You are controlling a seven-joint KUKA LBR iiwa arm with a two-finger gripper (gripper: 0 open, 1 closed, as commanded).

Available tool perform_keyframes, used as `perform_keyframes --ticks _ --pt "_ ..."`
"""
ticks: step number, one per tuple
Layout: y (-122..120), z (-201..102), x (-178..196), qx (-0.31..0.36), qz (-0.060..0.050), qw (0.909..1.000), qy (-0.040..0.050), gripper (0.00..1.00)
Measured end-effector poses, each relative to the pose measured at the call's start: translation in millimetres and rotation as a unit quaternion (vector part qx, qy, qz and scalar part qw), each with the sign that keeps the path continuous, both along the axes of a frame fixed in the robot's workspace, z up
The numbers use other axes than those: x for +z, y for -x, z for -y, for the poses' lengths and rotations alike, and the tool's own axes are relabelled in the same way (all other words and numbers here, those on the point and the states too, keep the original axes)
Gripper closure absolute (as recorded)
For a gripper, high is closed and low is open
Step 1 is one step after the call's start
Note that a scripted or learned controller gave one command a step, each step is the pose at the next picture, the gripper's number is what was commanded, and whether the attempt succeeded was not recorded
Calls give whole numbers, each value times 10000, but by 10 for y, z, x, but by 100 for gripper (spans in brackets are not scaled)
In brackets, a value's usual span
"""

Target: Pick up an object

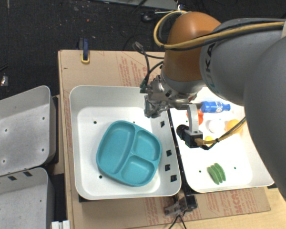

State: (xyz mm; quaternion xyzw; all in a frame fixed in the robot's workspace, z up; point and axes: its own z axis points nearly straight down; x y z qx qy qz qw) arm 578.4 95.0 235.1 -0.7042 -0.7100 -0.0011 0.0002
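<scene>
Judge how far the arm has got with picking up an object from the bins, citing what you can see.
Done: the arm has reached in, with the gripper near the far right edge of the left bin. In hand: nothing visibly; no object shows between its fingers. Left: the whole grasp and lift. The blue divided plate lies flat in the left bin; the green item and blue bottle lie in the right bin.

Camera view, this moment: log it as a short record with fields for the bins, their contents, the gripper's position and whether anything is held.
left bin: teal divided plate, lying flat
right bin: green object, blue-and-white bottle, yellow item, partly under the arm
gripper: low over the left bin's right rear part, just behind the plate
finger state: cannot tell
held: nothing seen between the fingers
</scene>
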Motion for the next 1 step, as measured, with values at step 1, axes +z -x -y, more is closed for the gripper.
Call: perform_keyframes --ticks 1 --pt "-1 36 -1 -32 -6 10000 10 0"
